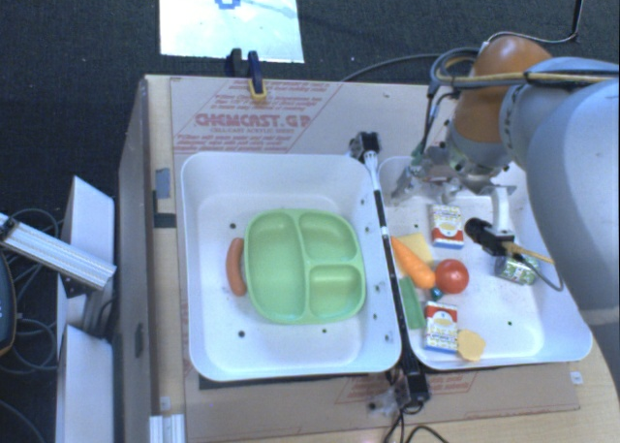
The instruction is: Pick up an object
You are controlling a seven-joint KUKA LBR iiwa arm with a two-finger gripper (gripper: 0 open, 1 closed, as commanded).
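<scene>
The right bin (557, 334) holds two cartons (447, 224), one carrot (415, 264) and one tomato (451, 277). The nearer carton lies at five o'clock of the gripper (423, 182). Its grip: cannot tell.

Tray (302, 265) in the left bin (208, 267) — sausage (235, 267) just left of it.

Grey arm (567, 131) from right, pincer (426, 179) low
</scene>
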